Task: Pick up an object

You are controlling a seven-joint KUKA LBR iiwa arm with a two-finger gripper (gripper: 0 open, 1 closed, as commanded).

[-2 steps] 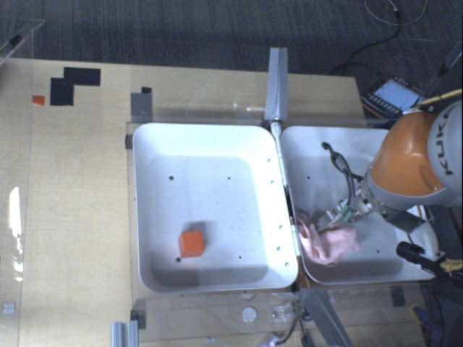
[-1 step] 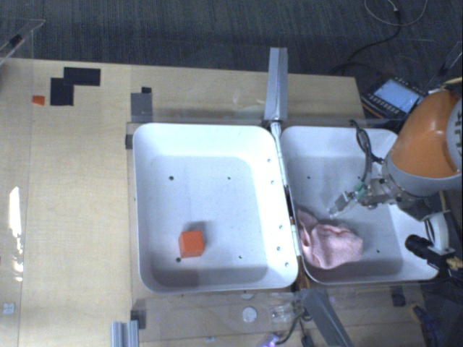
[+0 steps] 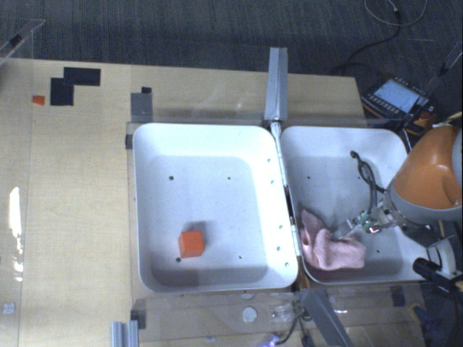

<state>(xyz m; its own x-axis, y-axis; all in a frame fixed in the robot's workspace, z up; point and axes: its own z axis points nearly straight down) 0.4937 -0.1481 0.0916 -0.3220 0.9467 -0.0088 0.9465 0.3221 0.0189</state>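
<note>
1. Orange is the colour of the small cube (image 3: 192, 243) lying on the floor of the left bin (image 3: 145, 194), toward that bin's seven-o'clock corner and well apart from its walls.
2. Pink cloth (image 3: 329, 249), crumpled into a soft heap, sits in the right bin (image 3: 325, 150) at about seven o'clock, its left edge touching or nearly touching the wall shared with the left bin.
3. Reaching in from three o'clock, the grey arm with its orange band (image 3: 430, 170) comes down low over the right bin, and the gripper (image 3: 352, 226) is at the cloth's upper right edge, at roughly two o'clock from the heap's middle.
4. Whether the jaws stand open or closed I cannot tell; the tip is small and blurred against the cloth, and no fold can be seen between them.
5. A thin dark cable (image 3: 365, 173) curls along the arm above the gripper, toward twelve o'clock from it.
6. Both bins sit side by side on a pale wooden bench (image 3: 72, 215), with a grey metal post (image 3: 276, 85) rising at twelve o'clock from the seam between them.
7. Black blocks (image 3: 71, 84) and a tiny orange square (image 3: 38, 100) lie on the bench at about ten o'clock from the left bin, well apart from it.
</note>
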